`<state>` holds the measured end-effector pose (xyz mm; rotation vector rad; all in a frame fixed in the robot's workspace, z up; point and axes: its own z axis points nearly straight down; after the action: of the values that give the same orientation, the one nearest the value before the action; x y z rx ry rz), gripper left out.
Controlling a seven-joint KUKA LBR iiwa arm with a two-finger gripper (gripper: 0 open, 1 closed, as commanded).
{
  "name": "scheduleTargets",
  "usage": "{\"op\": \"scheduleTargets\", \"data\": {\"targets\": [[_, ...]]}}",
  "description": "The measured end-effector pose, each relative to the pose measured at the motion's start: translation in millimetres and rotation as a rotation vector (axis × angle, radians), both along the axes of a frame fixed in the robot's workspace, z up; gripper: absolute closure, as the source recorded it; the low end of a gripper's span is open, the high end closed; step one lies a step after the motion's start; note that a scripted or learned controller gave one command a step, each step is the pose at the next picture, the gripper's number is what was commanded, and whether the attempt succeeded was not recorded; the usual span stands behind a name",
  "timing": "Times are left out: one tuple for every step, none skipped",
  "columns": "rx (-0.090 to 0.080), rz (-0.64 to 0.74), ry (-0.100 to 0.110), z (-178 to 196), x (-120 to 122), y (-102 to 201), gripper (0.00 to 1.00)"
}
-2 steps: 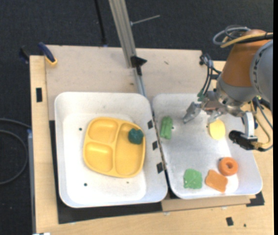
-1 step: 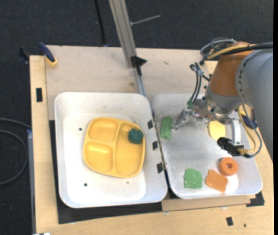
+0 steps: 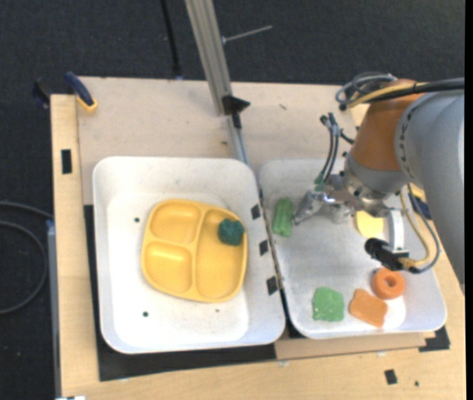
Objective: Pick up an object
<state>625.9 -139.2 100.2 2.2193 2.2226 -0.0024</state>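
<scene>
The gripper [image 3: 303, 209] hangs low over the right bin [image 3: 336, 248], just beside a green block [image 3: 282, 218]; whether its fingers are open, I cannot tell.

The light was even and fairly bright over the counter [image 3: 161, 115], coming from above, while the floor around it stayed nearly black. The two white bins [image 3: 120, 223] [image 3: 424, 311] were close to washed out, their surfaces showing little texture. Shadows were soft and short; a thin dark one ran along the lower edge of the left bin. The yellow tray [image 3: 178, 248] carried a mild sheen on its ridges. The whole frame was somewhat soft and grainy, and the grey arm [image 3: 432, 148] at the right looked blurred, its edges indistinct.
</scene>
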Motion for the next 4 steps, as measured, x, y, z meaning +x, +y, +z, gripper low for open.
{"op": "scheduleTargets", "data": {"targets": [[-0.001,-0.001,-0.005,12.6,1.2,-1.2,1.00],[0.000,0.001,-0.007,57.1,6.5,-3.1,1.00],[0.000,0.002,-0.008,113.0,17.4,0.1,1.00],[-0.001,0.002,-0.008,166.7,18.8,-1.4,1.00]]}}
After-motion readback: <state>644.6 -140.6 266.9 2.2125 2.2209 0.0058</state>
